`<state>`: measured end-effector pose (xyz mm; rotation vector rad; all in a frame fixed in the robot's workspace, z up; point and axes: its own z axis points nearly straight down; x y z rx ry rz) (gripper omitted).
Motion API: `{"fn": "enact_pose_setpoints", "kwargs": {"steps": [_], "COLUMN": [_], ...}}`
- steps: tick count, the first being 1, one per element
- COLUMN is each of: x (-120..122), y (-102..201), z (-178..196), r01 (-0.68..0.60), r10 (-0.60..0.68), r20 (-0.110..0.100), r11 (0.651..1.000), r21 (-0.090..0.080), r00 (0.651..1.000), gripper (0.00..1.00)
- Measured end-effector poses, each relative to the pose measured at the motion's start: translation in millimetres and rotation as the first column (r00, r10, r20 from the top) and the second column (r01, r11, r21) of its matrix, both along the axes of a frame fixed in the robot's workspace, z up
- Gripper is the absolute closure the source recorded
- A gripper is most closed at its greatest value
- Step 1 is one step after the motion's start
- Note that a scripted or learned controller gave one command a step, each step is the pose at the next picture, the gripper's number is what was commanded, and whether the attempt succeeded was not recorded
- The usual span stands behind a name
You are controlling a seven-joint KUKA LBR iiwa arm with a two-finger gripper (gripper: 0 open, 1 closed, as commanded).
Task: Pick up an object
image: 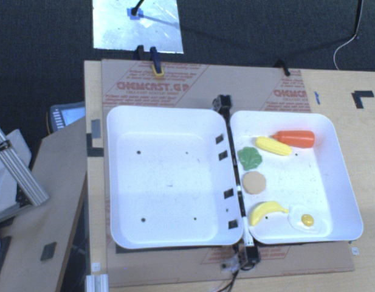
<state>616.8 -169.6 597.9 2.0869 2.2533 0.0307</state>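
Observation:
The right bin [342, 181] holds several toy foods. An orange carrot [295, 138] lies at its far side, with a yellow corn cob [273, 145] just left of it. A green broccoli piece [250, 158] sits near the bin's left wall, and a round tan cookie [254, 182] lies below it. A yellow banana [266, 212] rests near the front, beside a fried egg [305, 220].
The left bin [166, 175] sits beside the right one, joined by a black clip strip [233, 175]. Both rest on a cardboard sheet [193, 84]. A silver plate [137, 16] lies at the back, and a metal rail [17, 169] stands at the left.

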Motion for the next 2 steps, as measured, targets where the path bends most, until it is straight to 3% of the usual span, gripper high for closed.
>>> {"fn": "enact_pose_setpoints", "kwargs": {"steps": [2], "x": [0.4], "y": [0.8], "z": [23.4], "r01": [-0.006], "r10": [0.006], "r20": [0.008], "r11": [1.0], "r21": [-0.004], "r00": [1.0], "gripper": [1.0]}}
